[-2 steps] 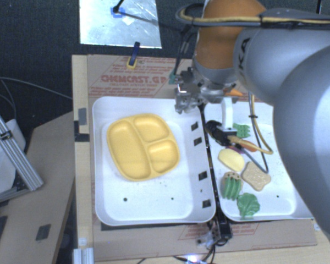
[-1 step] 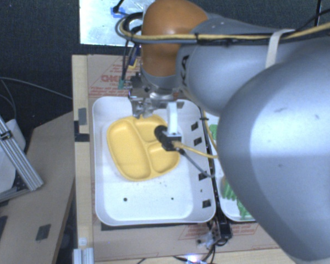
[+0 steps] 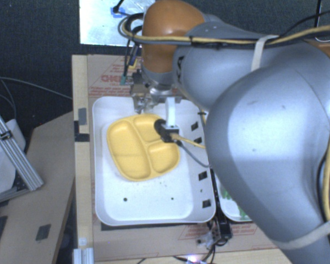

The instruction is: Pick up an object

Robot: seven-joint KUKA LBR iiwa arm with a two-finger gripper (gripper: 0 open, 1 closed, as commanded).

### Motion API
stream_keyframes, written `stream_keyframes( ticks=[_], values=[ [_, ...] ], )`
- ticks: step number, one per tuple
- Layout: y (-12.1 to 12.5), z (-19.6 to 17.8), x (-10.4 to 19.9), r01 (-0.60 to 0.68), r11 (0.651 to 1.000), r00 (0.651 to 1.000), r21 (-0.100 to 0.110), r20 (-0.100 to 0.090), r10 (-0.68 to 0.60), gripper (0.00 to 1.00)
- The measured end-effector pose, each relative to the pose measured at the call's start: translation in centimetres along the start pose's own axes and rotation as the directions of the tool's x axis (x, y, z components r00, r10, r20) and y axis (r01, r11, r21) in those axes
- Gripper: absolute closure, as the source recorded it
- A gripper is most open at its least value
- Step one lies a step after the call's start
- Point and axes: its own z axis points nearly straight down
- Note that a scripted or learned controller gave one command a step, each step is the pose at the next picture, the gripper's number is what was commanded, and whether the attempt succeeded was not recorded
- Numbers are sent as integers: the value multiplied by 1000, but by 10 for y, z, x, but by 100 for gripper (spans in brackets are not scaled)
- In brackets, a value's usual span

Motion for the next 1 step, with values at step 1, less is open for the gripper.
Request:
stream_keyframes(
  ticks=[1],
  values=[
    [1, -221, -17, 3, 1000, 1000, -22, -6, -3, 100]
  ],
)
